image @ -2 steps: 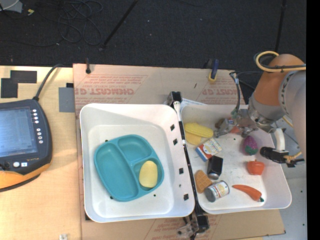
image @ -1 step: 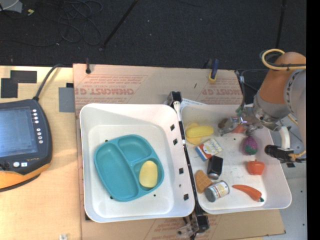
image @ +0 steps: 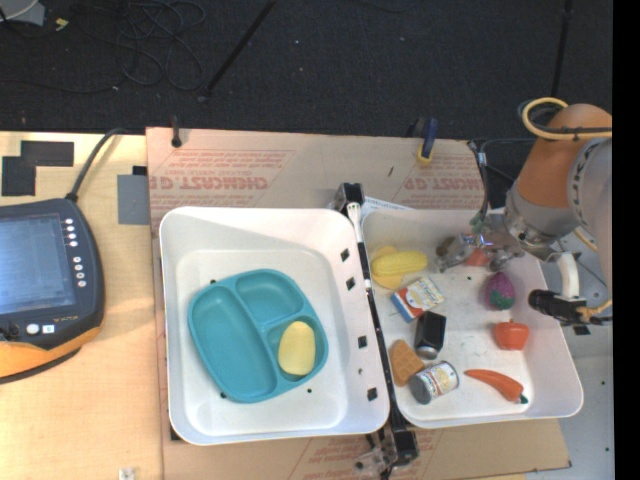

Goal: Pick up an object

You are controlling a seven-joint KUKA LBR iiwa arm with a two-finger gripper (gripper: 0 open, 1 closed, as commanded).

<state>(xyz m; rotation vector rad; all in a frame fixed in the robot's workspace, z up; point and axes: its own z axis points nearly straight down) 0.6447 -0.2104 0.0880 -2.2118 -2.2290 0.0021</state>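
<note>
Purple plum-like toy (image: pixel 500 290) in right bin (image: pixel 560 393), near far-right wall, just below claw (image: pixel 478 252). Claw state: cannot tell. Judged light, rigid, smooth, likely slippery; pinch across widest middle, clear of orange pepper (image: pixel 511 335).

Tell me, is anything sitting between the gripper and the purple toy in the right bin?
Nothing visible does. The gripper sits low at the right bin's far side, and the purple toy lies just beside it, with bare white floor between them.
</note>
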